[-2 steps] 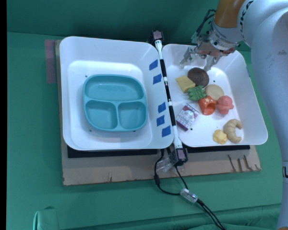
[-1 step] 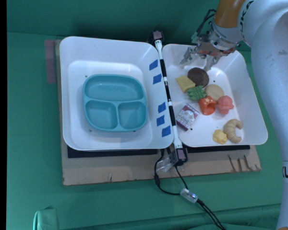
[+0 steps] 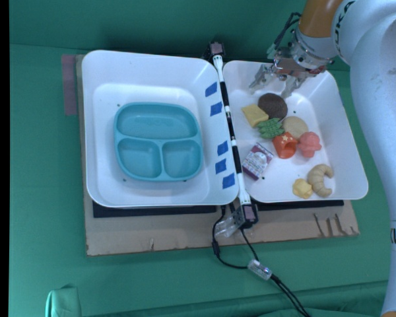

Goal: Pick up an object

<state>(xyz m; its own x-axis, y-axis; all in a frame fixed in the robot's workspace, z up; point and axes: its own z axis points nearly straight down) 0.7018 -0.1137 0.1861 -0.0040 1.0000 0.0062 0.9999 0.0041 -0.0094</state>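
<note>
Gripper (image 3: 275, 82) hangs over the right bin (image 3: 346, 127), fingers spread wide, nothing held — brown patty (image 3: 272, 105) just below it.

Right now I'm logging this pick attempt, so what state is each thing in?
gripper: open, holding nothing, above the right bin's far end.
teal tray: flat in the left bin, compartments bare.
brown patty: lying free just below the gripper.
croissant: lying in the right bin.
purple packet: lying tilted by the divider.
</note>
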